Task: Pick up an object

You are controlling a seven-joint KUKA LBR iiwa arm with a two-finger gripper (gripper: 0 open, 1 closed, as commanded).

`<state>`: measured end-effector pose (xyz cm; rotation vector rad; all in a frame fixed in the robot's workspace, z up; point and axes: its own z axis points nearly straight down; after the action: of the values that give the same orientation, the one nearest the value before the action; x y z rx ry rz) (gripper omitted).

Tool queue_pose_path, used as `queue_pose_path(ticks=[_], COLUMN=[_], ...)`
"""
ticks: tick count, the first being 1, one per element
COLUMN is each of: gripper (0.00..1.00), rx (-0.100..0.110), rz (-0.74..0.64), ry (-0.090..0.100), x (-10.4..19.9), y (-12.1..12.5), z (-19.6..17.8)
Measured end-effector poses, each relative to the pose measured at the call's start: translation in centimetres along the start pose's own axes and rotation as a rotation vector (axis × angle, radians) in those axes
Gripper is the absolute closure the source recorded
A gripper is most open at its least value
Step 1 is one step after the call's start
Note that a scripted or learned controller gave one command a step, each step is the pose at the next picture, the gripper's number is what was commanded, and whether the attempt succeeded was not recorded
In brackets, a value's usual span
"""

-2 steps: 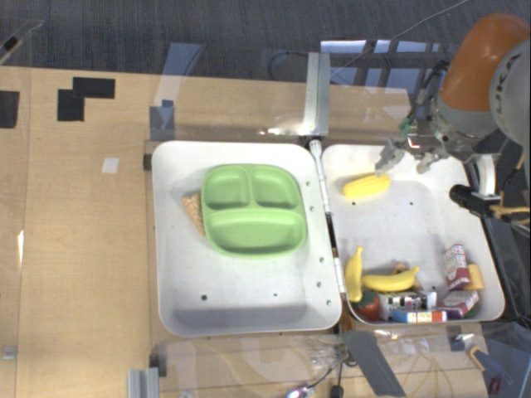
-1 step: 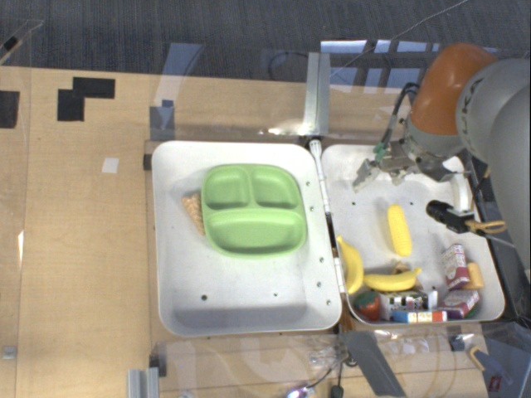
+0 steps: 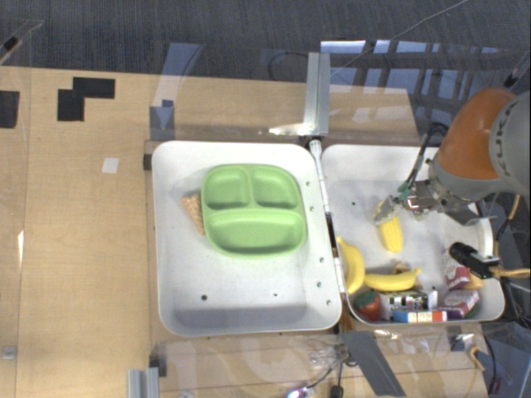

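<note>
Green plate [image 3: 251, 210] sits in left bin [image 3: 178, 305], w/ a cracker-ish thing [image 3: 193, 211] beside it. Right bin: bananas [image 3: 390, 281], corn cob [image 3: 391, 235]. Gripper [image 3: 412, 201] hovers near cob; reach stage, I'd say. Next: descend, centre on it.

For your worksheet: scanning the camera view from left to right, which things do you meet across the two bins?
Left bin → tan food piece → green divided plate → right bin → corn cob → tool → orange band on the arm.
</note>
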<state>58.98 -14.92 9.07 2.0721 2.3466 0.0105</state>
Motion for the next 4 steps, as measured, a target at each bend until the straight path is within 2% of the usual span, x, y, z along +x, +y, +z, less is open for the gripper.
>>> queue_pose_path(ticks=[1, 2, 3, 4], gripper=[0.0, 0.0, 0.0, 0.0], rx=[0.012, -0.001, -0.001, -0.002], rz=[-0.241, -0.299, -0.28, -0.256], ry=[0.001, -0.001, 0.001, 0.0], x=[3.4, -0.1, -0.7, 1.2], y=[8.4, 2.6, 6.0, -0.1], z=[0.3, 0.0, 0.2, -0.1])
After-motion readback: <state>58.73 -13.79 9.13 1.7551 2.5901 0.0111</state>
